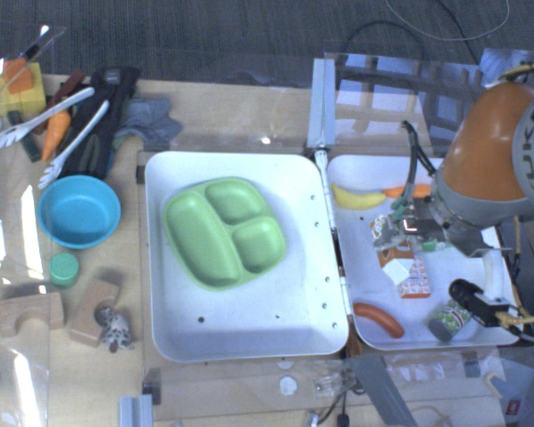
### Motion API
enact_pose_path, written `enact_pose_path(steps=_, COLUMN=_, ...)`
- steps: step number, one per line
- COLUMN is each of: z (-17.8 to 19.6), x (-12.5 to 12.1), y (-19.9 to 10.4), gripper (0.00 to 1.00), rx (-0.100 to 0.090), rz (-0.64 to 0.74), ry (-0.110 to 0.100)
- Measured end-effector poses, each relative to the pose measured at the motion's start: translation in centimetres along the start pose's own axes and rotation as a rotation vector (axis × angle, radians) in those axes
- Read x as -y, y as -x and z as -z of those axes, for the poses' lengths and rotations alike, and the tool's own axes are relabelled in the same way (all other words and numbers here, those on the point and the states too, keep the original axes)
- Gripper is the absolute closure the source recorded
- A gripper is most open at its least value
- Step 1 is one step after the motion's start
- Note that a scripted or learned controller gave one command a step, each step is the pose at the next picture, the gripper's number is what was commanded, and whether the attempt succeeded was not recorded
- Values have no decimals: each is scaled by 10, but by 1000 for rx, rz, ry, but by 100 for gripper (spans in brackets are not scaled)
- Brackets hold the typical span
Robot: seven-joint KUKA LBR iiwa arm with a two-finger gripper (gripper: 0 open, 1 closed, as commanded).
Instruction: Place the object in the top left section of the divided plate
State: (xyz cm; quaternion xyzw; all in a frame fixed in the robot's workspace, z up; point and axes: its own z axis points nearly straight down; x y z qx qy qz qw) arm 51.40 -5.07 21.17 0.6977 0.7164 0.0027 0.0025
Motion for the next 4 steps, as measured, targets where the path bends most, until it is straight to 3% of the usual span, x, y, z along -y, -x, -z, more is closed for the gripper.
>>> enact_pose_path(steps=1, z=-27, x=-60, y=-100, gripper=100, rx=-1, rz=118, ry=-4)
enact_pose_path(steps=2, z=-28, x=-114, y=-148, gripper=100, rx=-1, rz=176, ry=-4)
enact_pose_path(steps=3, z=-85, x=-146, y=-198, gripper=100, rx=-4, rz=354, ry=-6)
enact_pose_path(steps=4, z=-85, x=-147, y=-198, gripper=0, rx=-3, rz=355, ry=2)
